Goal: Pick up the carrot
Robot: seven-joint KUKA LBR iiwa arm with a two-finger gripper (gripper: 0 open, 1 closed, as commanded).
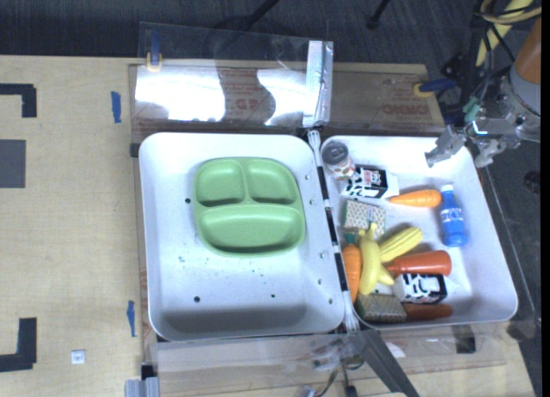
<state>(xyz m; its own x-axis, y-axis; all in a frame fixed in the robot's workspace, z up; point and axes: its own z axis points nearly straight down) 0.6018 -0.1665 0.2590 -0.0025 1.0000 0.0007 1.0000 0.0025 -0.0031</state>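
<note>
My fingers hang spread apart over the upper right corner of the right bin, holding nothing and touching nothing. The carrot lies below and to their left in that bin, tip pointing left, between the black-and-white packet and the blue bottle.

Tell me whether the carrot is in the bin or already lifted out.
In: the carrot lies flat in the right bin, beside the blue bottle.
</note>
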